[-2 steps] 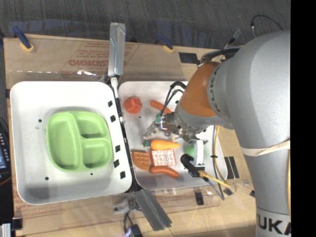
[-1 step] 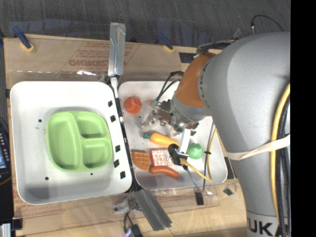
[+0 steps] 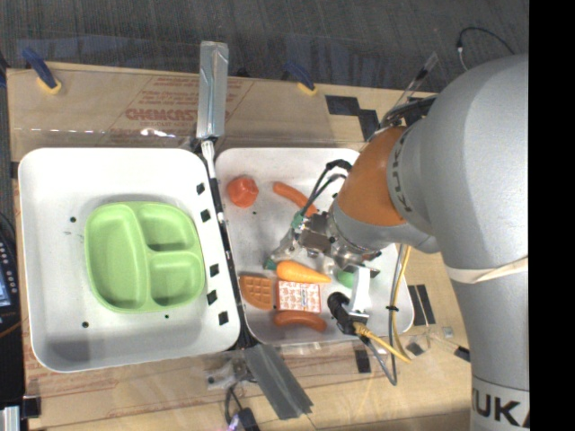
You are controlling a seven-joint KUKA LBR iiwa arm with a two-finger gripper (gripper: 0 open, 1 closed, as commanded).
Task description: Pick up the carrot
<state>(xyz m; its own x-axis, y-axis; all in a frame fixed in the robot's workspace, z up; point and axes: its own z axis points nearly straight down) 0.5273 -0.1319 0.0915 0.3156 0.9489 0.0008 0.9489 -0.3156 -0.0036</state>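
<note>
Carrot (image 3: 302, 272) lies in my right bin (image 3: 260, 164), just above a printed snack packet (image 3: 297, 295) and a sausage (image 3: 300, 321), with a waffle (image 3: 256, 290) beside them. My pincer (image 3: 310, 237) hovers right over the carrot; I cannot tell its state. Farther off sit a tomato (image 3: 242, 190) and another carrot-like piece (image 3: 289, 193). The left bin (image 3: 45, 241) holds a green tray (image 3: 144, 257).

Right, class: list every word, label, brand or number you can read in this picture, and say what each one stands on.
"KUKA": dark letters on the grey arm's base, cut off at the picture's lower edge.
Red print on the cardboard sheet behind the bins: upside down and too blurred to read.
Print on the small orange-and-white packet in the right bin: too small to read.
</note>
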